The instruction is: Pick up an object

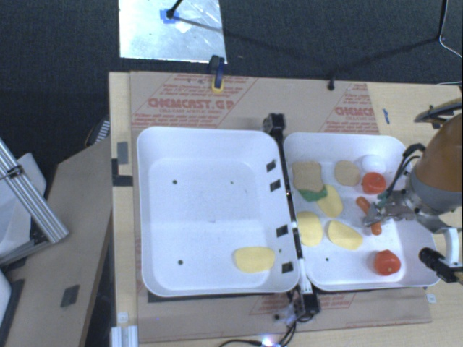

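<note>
My gripper (377, 215) is low in the right bin (394, 148), near its right side, reaching in from the right. Right beside it lie two small orange pieces (363, 204) (376, 229); whether it touches either is unclear. A red tomato-like ball (373, 183) sits just behind it and another red one (387, 262) in front. Yellow slices (344, 235) (310, 228) (330, 204) lie to its left. Further back are a tan bread slice (307, 173), a green piece (313, 193), a round tan piece (347, 172) and a white piece (372, 163).
The left bin (166, 147) holds one yellow slice (254, 259) near its front right corner. A black hinge strip (283, 194) runs between the bins. A yellow-and-blue clamp (216, 74) stands on the cardboard behind them. The grey arm (441, 176) rises over the right bin's right rim.
</note>
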{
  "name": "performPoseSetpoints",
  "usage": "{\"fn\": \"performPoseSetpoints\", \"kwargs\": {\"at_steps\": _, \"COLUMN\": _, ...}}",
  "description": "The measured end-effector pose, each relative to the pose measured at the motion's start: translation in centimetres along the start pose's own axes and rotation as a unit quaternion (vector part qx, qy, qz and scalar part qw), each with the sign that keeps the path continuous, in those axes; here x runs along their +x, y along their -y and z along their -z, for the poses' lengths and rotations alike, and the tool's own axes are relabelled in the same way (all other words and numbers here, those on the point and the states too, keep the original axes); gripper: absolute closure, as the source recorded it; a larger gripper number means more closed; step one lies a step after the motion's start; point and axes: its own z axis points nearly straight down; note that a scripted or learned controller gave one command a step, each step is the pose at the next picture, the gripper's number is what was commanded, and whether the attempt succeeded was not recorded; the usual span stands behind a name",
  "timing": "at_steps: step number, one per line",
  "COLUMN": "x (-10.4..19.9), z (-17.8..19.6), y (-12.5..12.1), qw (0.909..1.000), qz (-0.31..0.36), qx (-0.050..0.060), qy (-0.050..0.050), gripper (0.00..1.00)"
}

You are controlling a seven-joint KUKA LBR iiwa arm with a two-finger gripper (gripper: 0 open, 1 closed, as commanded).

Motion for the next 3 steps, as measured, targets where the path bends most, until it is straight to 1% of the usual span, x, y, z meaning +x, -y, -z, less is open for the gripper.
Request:
{"fn": "performPoseSetpoints", "kwargs": {"at_steps": 1, "x": 5.4, "z": 7.4, "y": -2.0, "qw": 1.0, "qz": 0.003, "qx": -0.001, "qy": 0.0, "gripper": 1.0}}
{"fn": "performPoseSetpoints", "kwargs": {"at_steps": 2, "x": 7.0, "z": 5.4, "y": 4.0, "qw": 1.0, "qz": -0.001, "qx": 0.004, "qy": -0.002, "gripper": 1.0}}
{"fn": "performPoseSetpoints", "kwargs": {"at_steps": 3, "x": 15.4, "z": 9.1, "y": -3.1, "qw": 1.0, "qz": 0.004, "qx": -0.002, "qy": -0.001, "gripper": 1.0}}
